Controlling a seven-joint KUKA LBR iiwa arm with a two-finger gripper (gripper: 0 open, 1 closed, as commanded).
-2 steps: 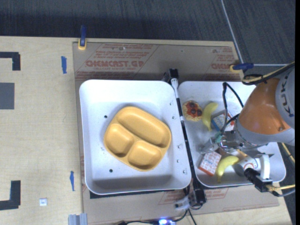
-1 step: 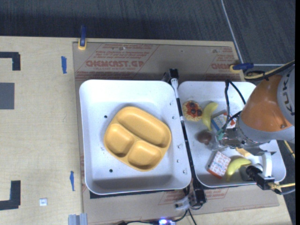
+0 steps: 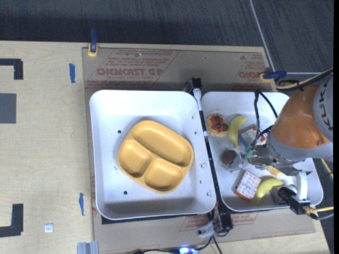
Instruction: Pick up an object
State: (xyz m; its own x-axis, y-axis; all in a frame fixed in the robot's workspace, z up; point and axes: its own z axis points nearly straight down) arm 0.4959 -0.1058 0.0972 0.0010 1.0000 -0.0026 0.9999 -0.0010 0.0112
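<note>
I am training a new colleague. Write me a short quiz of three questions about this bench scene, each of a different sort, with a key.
1. True or false: the yellow divided tray lies in the right bin.
2. How many bananas are in the right bin?
3. Multiple choice: the small box with a red pattern lies A) in the tray, B) in the right bin beside a banana, C) on the wooden bench.

Key:
1. False; it lies in the left bin.
2. Two; the other banana lies nearer the far edge.
3. B.
</note>
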